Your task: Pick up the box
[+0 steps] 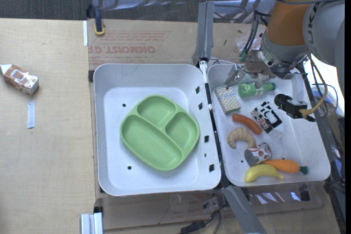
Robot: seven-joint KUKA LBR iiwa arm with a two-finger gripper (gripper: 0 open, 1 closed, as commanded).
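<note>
A small speckled white box [227, 99] lies in the right bin [318, 145], near its back left corner. A black-and-white patterned box [267, 117] lies further right in the same bin. My gripper [244, 81] hangs over the back of this bin, just above and right of the speckled box, and is open. One finger [231, 78] slants down towards the speckled box. A green bottle [255, 89] lies under the gripper. Nothing is held between the fingers.
The right bin also holds a sausage [247, 122], a croissant [241, 137], a can [258, 153], a banana [263, 173] and a carrot [283, 165]. A green divided plate [159, 132] lies in the left bin [109, 90]. A small carton [20, 79] lies on the bench, far left.
</note>
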